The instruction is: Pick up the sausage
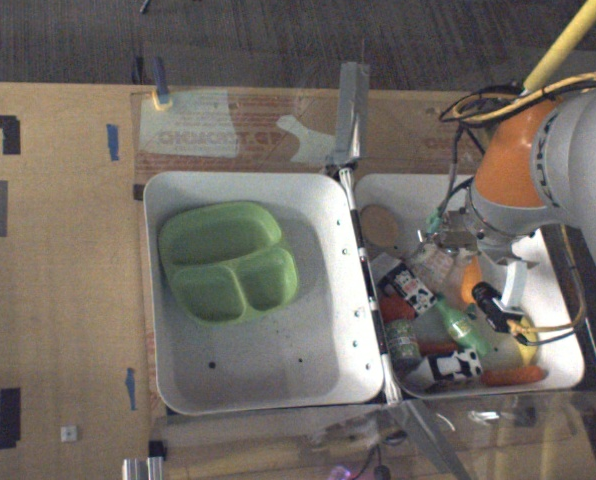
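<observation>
Reaching into the right bin (pixel 568 368) for the sausage (pixel 513 376)

You see the gripper (pixel 448 258) low over the clutter (grip state: cannot tell); the sausage lies at the near edge, so next shift toward it.

Green divided plate (pixel 230 261) in left bin (pixel 168 368); arm (pixel 538 173) over cluttered right bin (pixel 568 368)

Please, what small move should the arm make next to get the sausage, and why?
Probably shift the hand toward the near edge of the right bin, then lower. The reddish sausage appears to lie there beside the black-and-white toy, while the hand hovers above the pile further back.
</observation>
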{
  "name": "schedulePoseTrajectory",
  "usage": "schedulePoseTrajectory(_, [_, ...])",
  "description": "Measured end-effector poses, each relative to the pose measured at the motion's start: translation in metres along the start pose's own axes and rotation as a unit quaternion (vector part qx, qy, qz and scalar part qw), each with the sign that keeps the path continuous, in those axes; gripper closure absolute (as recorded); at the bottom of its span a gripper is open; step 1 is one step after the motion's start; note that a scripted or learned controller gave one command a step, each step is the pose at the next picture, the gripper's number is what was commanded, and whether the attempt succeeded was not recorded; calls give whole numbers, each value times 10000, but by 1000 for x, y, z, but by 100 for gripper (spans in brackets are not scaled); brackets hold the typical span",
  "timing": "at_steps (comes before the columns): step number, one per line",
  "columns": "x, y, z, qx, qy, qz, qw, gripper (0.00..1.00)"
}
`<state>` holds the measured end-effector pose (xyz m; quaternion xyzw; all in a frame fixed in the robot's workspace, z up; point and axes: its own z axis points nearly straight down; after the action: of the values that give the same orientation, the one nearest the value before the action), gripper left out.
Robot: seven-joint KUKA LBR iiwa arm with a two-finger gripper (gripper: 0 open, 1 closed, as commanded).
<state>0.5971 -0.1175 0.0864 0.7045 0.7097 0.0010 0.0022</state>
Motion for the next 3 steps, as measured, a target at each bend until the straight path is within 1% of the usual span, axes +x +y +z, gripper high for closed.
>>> schedulePoseTrajectory(1, [12,-40,0,7,0,516,9987,0])
schedulePoseTrajectory(2, [20,-60,-1,-4,-5,765,9971,0])
schedulePoseTrajectory(3, [25,-58,0,0,0,2009,9796,0])
